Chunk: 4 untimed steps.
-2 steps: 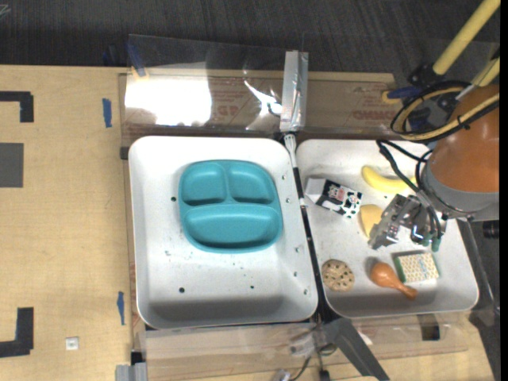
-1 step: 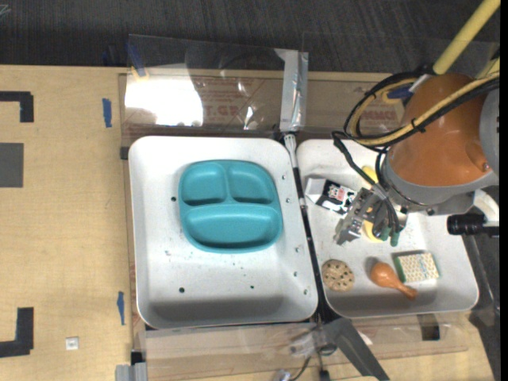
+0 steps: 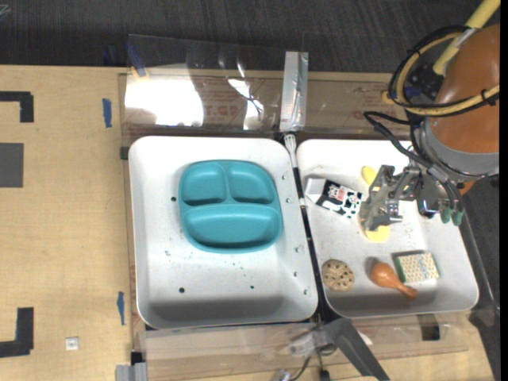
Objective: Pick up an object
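So the teal tray (image 3: 230, 205) sat alone in the left bin (image 3: 151, 236), way off to the jaws' left. The jaws (image 3: 382, 205) were down over a yellow banana (image 3: 376, 230) in the right bin (image 3: 460, 284), card (image 3: 339, 198) just left, cookie (image 3: 337, 275) below-left. Looked like mid-grasp to me; couldn't tell if they'd closed. Banana ran roughly top-to-bottom, mostly hidden. Next move: close, then lift straight.

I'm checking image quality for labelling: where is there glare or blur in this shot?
Camera view: strong glare on the clear panel behind the left bin; the gripper and yellow object beneath it look soft; the teal tray is evenly lit and sharp.
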Tool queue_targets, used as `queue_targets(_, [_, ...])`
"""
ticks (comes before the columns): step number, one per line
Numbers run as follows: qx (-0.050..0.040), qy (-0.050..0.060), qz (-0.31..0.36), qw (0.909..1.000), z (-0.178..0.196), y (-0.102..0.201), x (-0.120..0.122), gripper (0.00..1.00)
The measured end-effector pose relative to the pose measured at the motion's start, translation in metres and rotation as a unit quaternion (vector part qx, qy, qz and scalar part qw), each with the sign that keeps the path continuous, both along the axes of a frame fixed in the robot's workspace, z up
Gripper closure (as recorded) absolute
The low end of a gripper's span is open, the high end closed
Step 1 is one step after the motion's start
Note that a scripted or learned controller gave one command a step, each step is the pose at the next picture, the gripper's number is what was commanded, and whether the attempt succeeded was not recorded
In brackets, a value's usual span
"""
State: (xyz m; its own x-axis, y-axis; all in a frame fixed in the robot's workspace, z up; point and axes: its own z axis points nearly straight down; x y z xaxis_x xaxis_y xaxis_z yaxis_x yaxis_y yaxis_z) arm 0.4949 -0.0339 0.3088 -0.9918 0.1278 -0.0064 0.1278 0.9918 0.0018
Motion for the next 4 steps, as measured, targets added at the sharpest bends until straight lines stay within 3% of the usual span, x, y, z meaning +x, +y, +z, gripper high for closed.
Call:
queue_targets(1, [-0.0007,0.0,0.173,0.9849,0.015,-0.023,-0.012,1.0])
queue_targets(2, [0.0019,0.006,0.229,0.9735,-0.187,-0.093,0.012,1.0])
queue_targets(3, [-0.0012,0.0,0.422,0.9064,-0.126,-0.054,0.009,1.0])
queue_targets(4, [-0.0013,0.0,0.522,0.853,-0.083,-0.068,-0.003,1.0])
